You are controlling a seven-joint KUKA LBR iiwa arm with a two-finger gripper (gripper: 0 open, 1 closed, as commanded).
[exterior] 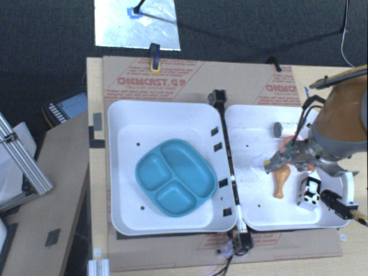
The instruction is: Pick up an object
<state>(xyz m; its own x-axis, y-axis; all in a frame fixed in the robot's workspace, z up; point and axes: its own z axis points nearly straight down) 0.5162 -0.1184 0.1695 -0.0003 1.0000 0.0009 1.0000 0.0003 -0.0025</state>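
Note:
A tan, drumstick-shaped toy (280,181) lies in the right bin (253,211), its thick end pointing toward the gripper (283,160). The gripper hangs just over that upper end, at the tip of the grey and orange arm (342,122) that comes in from the right. A small black-and-white patched object (310,191) sits just right of the drumstick. A short grey cylinder (277,129) rests near the bin's back wall. Nothing can be seen between the fingers.
The left bin (123,211) holds a blue divided plate (175,177). A black divider strip (227,154) runs between the two bins. The arm covers the right bin's far right side.

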